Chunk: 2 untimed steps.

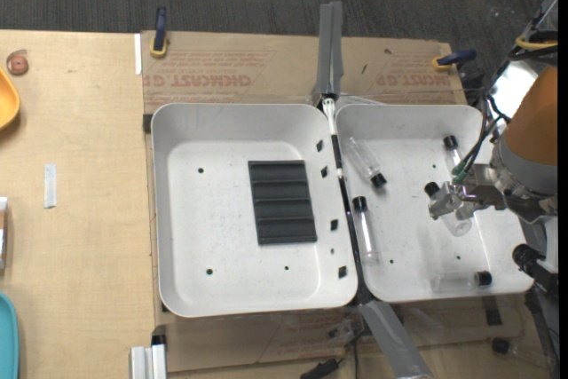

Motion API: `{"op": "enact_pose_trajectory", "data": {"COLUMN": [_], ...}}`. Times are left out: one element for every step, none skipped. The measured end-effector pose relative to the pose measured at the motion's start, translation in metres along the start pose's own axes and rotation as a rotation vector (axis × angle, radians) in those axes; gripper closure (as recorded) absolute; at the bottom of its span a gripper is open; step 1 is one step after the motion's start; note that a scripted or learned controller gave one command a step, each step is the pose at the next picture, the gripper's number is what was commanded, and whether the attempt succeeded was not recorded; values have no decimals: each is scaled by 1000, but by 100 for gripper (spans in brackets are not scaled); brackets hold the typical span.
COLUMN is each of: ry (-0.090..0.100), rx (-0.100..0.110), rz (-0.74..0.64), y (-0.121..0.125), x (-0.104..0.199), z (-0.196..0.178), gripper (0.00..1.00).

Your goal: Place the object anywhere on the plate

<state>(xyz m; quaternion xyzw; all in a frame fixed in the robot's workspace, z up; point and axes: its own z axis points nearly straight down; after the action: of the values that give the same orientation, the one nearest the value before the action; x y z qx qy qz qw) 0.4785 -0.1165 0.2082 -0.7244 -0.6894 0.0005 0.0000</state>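
Observation:
The plate (282, 201) is a black ribbed rectangle lying in the middle of the left bin (177, 191). Several clear tubes with black caps lie in the right bin (408, 262): one (364, 160) near its left wall, another (363, 233) below that, and a third (461, 280) by the front wall. My gripper (446, 206) hangs low over the right half of the right bin, next to a small black cap (432, 189). A faint clear piece (458, 225) lies just below the gripper; I cannot tell whether the gripper touches it.
A grey bar (330, 58) runs between the bins at the back. Blue-and-yellow clamps (160, 33) (453, 59) hold the cardboard base. The wooden table on the left carries an orange dish (7, 102) and small items.

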Motion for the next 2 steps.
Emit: {"op": "enact_pose_trajectory", "data": {"ry": [-1,0], "rx": [3,3], "rz": [-96,-572], "y": [63,61], "x": [73,135], "z": [18,18], "gripper": [100,100]}}
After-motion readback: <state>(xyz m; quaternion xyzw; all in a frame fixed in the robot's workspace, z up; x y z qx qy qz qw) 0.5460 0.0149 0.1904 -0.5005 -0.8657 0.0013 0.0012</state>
